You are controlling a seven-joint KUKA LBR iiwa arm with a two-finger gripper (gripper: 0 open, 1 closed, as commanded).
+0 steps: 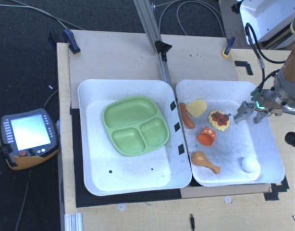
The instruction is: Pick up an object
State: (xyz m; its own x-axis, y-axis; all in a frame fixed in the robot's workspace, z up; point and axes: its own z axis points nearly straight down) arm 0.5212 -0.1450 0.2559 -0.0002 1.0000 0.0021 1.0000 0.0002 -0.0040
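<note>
- Right bin [270,143]: shallow white plastic, speckled floor; landmark for all entries below.
- Gripper [250,111]: above the bin's upper right part, fingers spread apart, nothing between them.
- Pizza slice [219,120]: round toy, just left of the gripper, nearest thing to it.
- Yellow wedge [197,108]: smooth, upper left of the bin.
- Sausage [187,115]: orange-red, long, along the bin's left wall.
- Orange cup [206,136]: small, at the bin's middle.
- Drumstick [204,161]: tan, lower left.
- White egg [250,165]: glossy, lower right corner.
- Green tray [135,124]: three compartments, in the left bin [92,143] beside the right bin.
</note>
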